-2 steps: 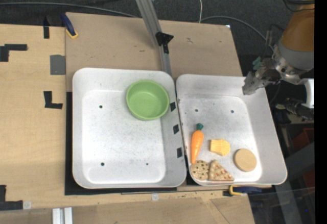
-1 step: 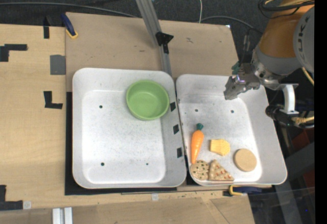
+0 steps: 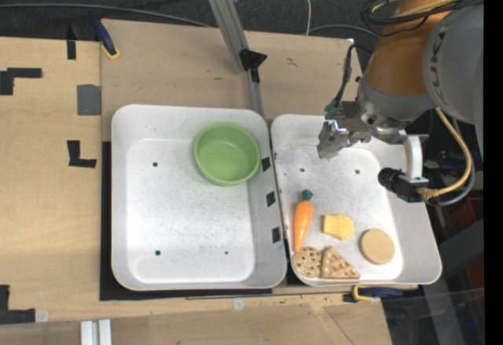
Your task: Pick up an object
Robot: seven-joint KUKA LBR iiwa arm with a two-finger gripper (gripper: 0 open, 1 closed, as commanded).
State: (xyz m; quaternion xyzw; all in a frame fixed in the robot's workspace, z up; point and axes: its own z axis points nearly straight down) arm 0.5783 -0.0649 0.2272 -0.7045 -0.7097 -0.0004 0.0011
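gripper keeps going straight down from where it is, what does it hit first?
Most likely the bare floor of the right bin. The gripper hangs over its upper part, apart from the carrot and other food nearer the camera. Depth is unclear.

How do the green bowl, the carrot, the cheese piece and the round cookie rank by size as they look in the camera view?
Largest to smallest:
1. green bowl
2. carrot
3. and 4. round cookie and cheese piece: they look about alike, so I do not rank them.
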